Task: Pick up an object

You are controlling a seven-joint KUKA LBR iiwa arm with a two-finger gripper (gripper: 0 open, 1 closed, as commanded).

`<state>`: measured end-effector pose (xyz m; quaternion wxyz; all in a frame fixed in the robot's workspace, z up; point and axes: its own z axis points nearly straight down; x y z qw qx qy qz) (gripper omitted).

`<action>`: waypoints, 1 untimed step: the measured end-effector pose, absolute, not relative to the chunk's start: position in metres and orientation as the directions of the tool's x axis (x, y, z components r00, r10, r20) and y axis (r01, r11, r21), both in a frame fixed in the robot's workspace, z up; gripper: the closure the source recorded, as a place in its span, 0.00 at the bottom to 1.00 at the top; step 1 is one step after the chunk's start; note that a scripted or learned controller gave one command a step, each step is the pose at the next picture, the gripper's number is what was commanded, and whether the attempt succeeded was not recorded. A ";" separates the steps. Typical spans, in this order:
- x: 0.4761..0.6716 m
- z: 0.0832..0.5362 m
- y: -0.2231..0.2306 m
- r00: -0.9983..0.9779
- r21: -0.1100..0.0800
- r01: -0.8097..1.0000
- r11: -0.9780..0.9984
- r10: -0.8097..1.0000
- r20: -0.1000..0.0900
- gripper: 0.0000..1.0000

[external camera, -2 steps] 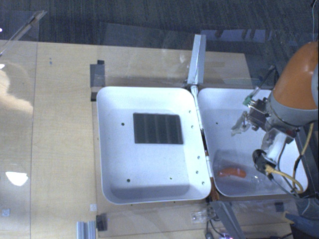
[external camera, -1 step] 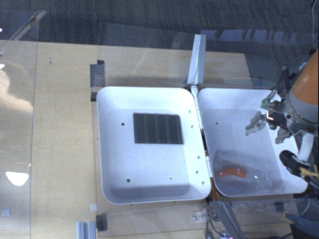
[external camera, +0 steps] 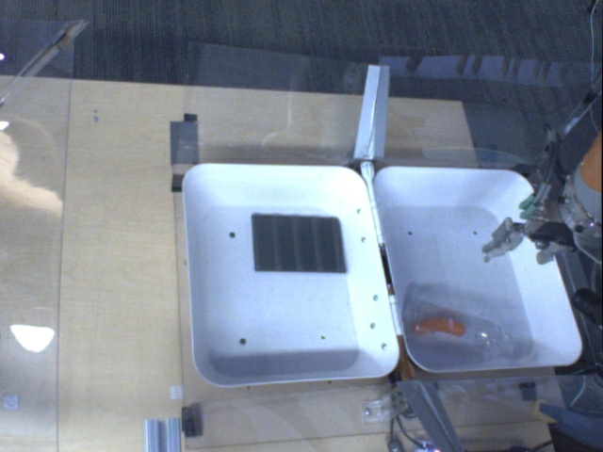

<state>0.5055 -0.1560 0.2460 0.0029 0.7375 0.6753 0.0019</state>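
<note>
A clear plastic object (external camera: 459, 323) with an orange piece (external camera: 439, 327) inside lies at the near side of the right bin (external camera: 443, 205). My gripper (external camera: 521, 245) hangs over the right part of that bin, up and to the right of the clear object and apart from it. Its two fingers (external camera: 499, 237) are spread with nothing between them. The wrist and its orange band enter at the right edge.
The left bin (external camera: 217, 252) has a dark ribbed rectangle (external camera: 298, 244) on its floor. A metal bar (external camera: 371, 113) runs back from the gap between the bins. Wooden bench top surrounds both bins, and cables lie at the near right.
</note>
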 end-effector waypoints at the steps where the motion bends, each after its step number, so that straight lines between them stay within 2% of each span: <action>1: 0.502 0.335 -0.022 0.294 0.008 0.956 -0.294 0.956 0.003 0.00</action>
